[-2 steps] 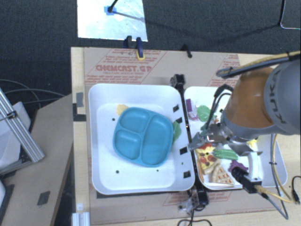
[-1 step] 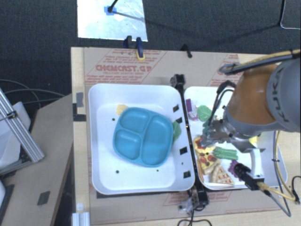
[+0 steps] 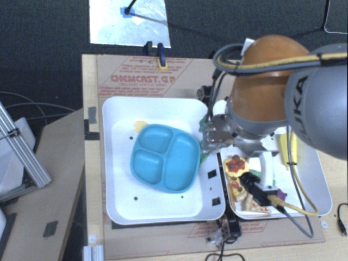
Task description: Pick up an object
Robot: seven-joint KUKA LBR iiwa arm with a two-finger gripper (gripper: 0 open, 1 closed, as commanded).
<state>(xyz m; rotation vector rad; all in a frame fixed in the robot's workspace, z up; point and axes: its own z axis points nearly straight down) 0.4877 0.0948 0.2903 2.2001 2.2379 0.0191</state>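
jaws: honestly can't tell, wrist blocks them | gripper over the divide between bins | tip: drop onto right bin clutter near its left edge, not blue plate

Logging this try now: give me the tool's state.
Tool: cannot be told; it sits at the seam between the two bins, by the blue tray, under the wrist.

The grey arm enters from 3 o'clock, its orange band bulging at centre-right, wrist pointing down toward 7 o'clock.
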